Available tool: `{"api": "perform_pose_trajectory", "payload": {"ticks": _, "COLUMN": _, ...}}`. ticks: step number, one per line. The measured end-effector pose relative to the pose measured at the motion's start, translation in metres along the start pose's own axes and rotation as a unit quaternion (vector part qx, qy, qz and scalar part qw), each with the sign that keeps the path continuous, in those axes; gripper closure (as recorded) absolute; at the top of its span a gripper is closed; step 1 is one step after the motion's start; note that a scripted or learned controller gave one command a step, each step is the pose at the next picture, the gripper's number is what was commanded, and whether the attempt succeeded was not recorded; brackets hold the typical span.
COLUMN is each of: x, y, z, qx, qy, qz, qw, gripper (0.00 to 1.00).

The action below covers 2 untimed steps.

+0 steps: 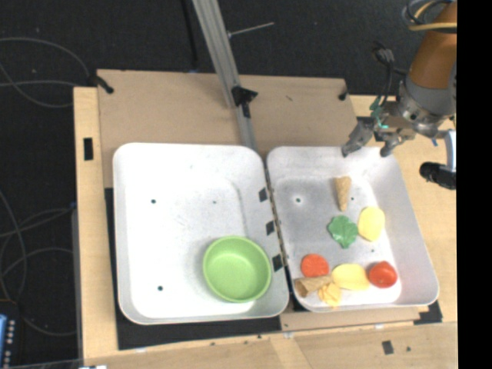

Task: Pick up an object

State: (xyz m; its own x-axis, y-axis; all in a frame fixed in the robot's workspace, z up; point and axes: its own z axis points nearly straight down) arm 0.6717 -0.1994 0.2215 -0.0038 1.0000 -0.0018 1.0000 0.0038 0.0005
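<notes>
My gripper [370, 146] hangs over the far edge of the right bin [307, 179], its two fingers spread open with nothing between them. Below it in that bin lie a tan wedge [342, 191], a green leafy piece [343, 231], a pale yellow fruit [371, 223], an orange-red ball [314, 265], a yellow lemon-like piece [350, 276], a red tomato [382, 274] and a small tan-and-yellow piece [321, 289]. The tan wedge is the nearest item, a short way below and left of the fingers.
A green bowl [237, 268] sits at the near right of the left bin [169, 183]. A slanted metal pole [223, 60] rises behind the seam between the bins. Brown bench board [292, 110] lies beyond them.
</notes>
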Motion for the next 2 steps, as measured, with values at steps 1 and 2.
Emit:
{"api": "perform_pose_trajectory", "payload": {"ticks": 1, "x": -0.001, "y": 0.000, "z": 0.000, "qx": 0.000, "qy": -0.001, "qz": 0.000, "qw": 1.0000, "gripper": 0.00}}
{"api": "perform_pose_trajectory", "payload": {"ticks": 2, "x": -0.001, "y": 0.003, "z": 0.043, "qx": 0.002, "qy": -0.001, "qz": -0.001, "qw": 1.0000, "gripper": 0.00}}
